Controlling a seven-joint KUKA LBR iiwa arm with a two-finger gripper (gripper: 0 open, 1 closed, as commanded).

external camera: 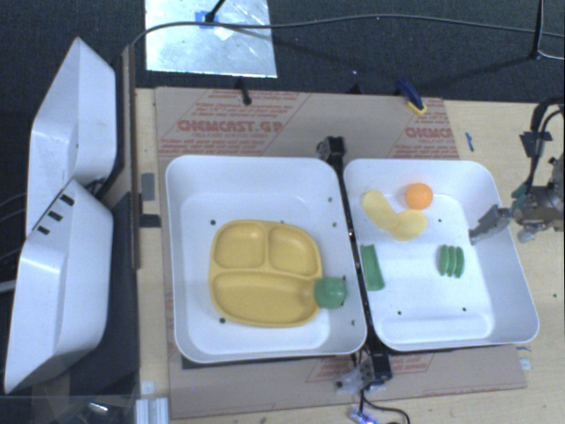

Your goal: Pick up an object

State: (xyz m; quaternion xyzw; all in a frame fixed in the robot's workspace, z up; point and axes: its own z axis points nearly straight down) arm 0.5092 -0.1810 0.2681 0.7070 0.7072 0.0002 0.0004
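Reading "CHEMCAST" in red, cardboard sheet (231, 124) underlies both bins.

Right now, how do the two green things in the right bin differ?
The green block is a long smooth bar lying by the bin's left wall; the ridged green piece is shorter, ribbed, and lies further right. The block looks slightly darker. Both are green and rest flat on the right bin's floor.

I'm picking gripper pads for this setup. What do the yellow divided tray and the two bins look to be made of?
Yellow tray: likely moulded plastic, smooth with a soft sheen, rounded compartment ridges. Left bin and right bin: probably thin white plastic, glossy, with rounded formed rims. None can be confirmed by look alone.
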